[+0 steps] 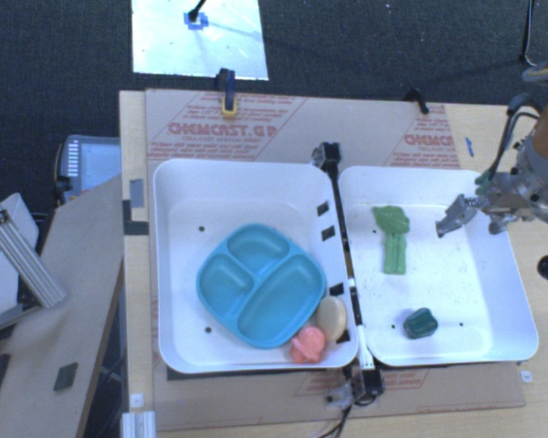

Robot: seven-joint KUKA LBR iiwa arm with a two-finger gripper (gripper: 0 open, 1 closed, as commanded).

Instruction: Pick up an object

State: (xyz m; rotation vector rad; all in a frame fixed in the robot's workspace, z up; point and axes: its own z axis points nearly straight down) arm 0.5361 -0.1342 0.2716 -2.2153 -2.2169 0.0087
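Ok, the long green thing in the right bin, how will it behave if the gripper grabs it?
The long green piece lies flat, so it probably won't roll. It looks like a small toy vegetable, likely light. It is narrow with a wider leafy top, so a grip across the stem should hold; gripped at one end, it may swing. The gripper hovers beside it.

Both bins are white, sitting on a tan board printed with red lettering. In the left one lies a light blue divided plate, with a pink lump and a cream-coloured piece beside it. The right bin has a light green toy and a darker green block. The arm's gripper is grey metal.
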